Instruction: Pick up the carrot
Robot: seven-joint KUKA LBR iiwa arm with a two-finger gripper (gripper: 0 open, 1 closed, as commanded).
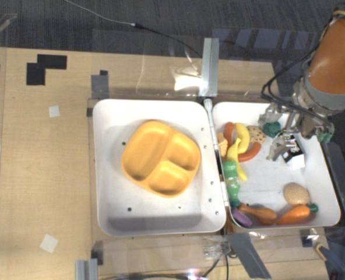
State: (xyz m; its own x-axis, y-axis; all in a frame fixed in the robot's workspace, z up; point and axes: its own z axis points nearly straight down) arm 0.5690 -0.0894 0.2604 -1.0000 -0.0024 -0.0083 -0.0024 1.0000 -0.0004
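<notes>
We found the carrot [294, 214] lying along the near wall of the right bin [330, 185], its green top toward the bin's right corner, with a tan potato-like lump [296, 193] just beside it on the far side and a brown sausage-shaped piece [258, 213] butting against its pointed end. The gripper [284, 147] hung over the bin's upper middle, well apart from the carrot, its fingers spread a little with nothing between them. We judged the main risk to be crowding: a descent onto the carrot could land one finger on the tan lump or jam the other against the bin's near wall, and a closing pinch might squeeze the carrot out sideways or catch the brown piece instead. A purple piece [240, 217] sat further along that wall from the carrot, toward the divider, and a heap of toy food, with a banana [238, 144] and a green vegetable [231, 172] in it, lined the divider side. We saw bare white floor between the gripper and the carrot, which looked to us the clean path. The yellow divided plate [161, 157] in the left bin [102, 174] lay far from the carrot.
</notes>
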